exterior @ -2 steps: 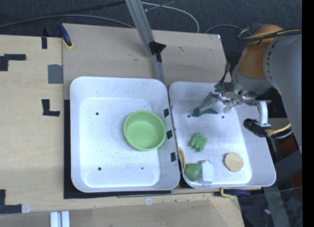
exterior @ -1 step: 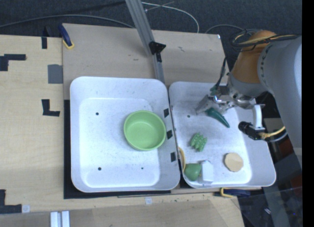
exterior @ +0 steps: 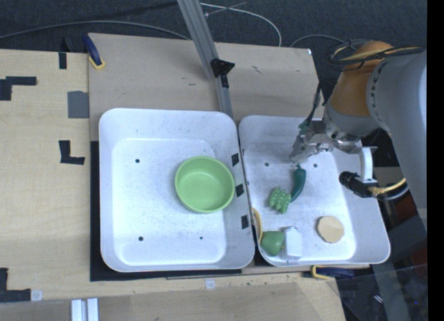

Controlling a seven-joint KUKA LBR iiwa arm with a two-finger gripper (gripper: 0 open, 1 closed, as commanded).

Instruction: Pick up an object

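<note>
My gripper (exterior: 302, 152) hangs low over the right bin (exterior: 361, 243), in its upper middle. A dark green pepper-like object (exterior: 298, 184) lies just below the fingertips, apart from them. To its lower left rests a light green knobbly toy (exterior: 279, 200). Near the bin's front wall are a green rounded object (exterior: 272, 242) and a small white block (exterior: 292, 241). A tan round disc (exterior: 331, 229) lies at the front right. Nothing shows between the fingers.
The left bin (exterior: 125, 174) holds a light green bowl (exterior: 204, 184). A grey slanted pole (exterior: 201, 32) with a black clamp crosses the bench behind the bins. The arm's grey body and orange band (exterior: 354, 91) fill the right side, with cables by the bin's right wall.
</note>
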